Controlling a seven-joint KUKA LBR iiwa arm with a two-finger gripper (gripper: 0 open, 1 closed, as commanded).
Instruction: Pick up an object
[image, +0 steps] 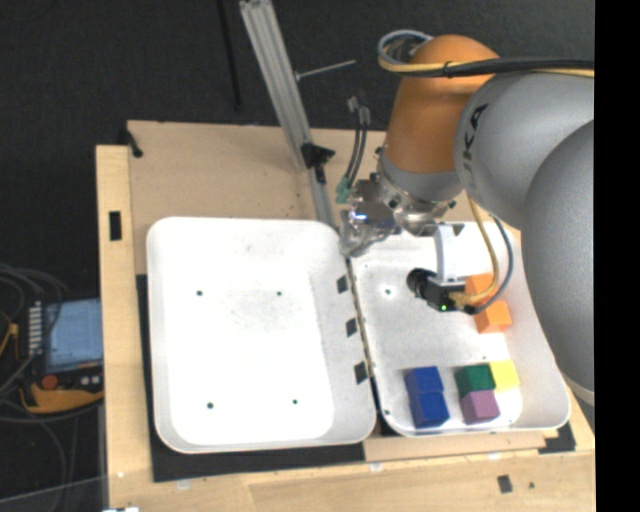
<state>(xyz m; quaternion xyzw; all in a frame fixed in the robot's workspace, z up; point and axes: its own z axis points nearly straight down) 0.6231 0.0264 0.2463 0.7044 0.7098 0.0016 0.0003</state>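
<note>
- arm (520, 150): grey body with an orange band above the wrist, reaching in from the right and bent down over the far edge of the right bin; the wrist sits low, near the divide between the two bins, a pose that looks like an approach or a hover rather than a lift.
- bench (200, 170): tan board carrying both bins side by side.
- left bin (240, 330): shallow white tray, only small dark marks on its floor.
- right bin (390, 320): shallow white tray holding all the candidate objects, gathered along its near edge and right side, probably where the slope of the wall lets them settle.
- gripper (360, 232): hangs at the far left corner of the right bin; whether it is spread or closed cannot be told, and nothing is seen in it.
- blue block (426, 395): near edge, left of the cluster.
- green block (474, 379), purple block (480, 405), yellow block (505, 374): touching one another near the near right corner.
- orange block (492, 318): right side, well apart from the gripper.
</note>
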